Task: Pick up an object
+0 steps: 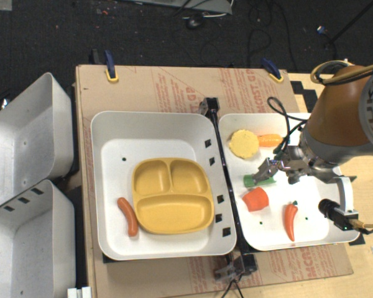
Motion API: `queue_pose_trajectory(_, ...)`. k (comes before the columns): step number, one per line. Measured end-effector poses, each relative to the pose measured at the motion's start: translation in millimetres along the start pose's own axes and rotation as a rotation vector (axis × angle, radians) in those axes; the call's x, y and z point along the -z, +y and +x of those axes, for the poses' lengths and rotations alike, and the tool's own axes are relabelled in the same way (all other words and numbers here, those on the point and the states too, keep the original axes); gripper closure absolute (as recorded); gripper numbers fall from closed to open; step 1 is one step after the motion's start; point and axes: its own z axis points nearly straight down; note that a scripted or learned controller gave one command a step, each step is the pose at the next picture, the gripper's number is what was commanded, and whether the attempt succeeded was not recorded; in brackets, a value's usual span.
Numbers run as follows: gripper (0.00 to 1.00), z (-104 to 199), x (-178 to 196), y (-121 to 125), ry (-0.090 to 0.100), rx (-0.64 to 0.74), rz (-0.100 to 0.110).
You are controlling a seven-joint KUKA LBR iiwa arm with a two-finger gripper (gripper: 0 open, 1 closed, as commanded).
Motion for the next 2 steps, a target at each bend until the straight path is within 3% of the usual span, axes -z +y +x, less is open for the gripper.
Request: queue_pose_trajectory(2, 0.00, 4, -103, 8, 0.001, -0.002, 0.004)
